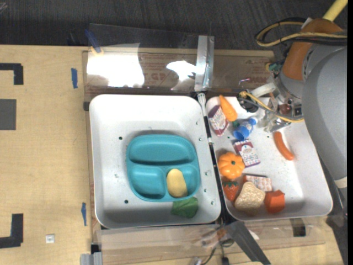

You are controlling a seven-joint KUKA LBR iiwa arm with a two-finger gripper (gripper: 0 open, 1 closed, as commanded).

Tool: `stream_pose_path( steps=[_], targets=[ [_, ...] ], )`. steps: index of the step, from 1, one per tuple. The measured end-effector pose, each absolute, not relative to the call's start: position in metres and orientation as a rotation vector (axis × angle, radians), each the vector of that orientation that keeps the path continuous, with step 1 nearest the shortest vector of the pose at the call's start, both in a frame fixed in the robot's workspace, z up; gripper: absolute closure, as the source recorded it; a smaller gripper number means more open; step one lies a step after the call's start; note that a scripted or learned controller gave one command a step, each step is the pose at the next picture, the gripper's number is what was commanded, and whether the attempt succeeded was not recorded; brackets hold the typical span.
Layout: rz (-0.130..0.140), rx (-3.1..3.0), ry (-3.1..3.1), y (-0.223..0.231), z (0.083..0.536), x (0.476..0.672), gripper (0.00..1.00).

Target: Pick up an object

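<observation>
My gripper [274, 116] hangs over the far right part of the right bin [309, 195], below the grey arm with its orange band [296, 59]. Just in front of it lies an orange sausage-shaped toy [283, 146], and to its left a blue object [241, 130]. Along the bin's left side are an orange carrot [227, 108], a white and purple bottle [216, 118], a small carton [246, 152] and an orange pumpkin [230, 165]. A strawberry [230, 189], a bread slice [250, 196] and a red-orange block [274, 201] sit at the front.
The left bin [105, 148] holds a teal divided plate [160, 150] with a yellow oval toy [176, 183] in its front right section. A green toy [185, 207] lies at that bin's front edge. Yellow cables [281, 33] loop above the arm.
</observation>
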State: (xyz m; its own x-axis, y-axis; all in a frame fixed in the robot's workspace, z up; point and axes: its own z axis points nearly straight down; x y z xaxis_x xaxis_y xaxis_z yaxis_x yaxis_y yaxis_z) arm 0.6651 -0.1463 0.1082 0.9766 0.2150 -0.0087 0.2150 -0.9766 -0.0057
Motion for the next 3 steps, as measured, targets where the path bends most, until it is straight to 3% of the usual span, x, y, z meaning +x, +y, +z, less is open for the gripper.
stream_pose_path(
  steps=[1, 2, 3],
  targets=[
    [-0.005, -3.11, -0.456, -0.187, 0.224, 0.642, 1.0],
    [0.008, -3.106, -0.457, -0.186, 0.219, 0.64, 0.0],
    [0.022, -3.119, -0.32, -0.127, 0.122, 0.61, 0.0]
  ],
)
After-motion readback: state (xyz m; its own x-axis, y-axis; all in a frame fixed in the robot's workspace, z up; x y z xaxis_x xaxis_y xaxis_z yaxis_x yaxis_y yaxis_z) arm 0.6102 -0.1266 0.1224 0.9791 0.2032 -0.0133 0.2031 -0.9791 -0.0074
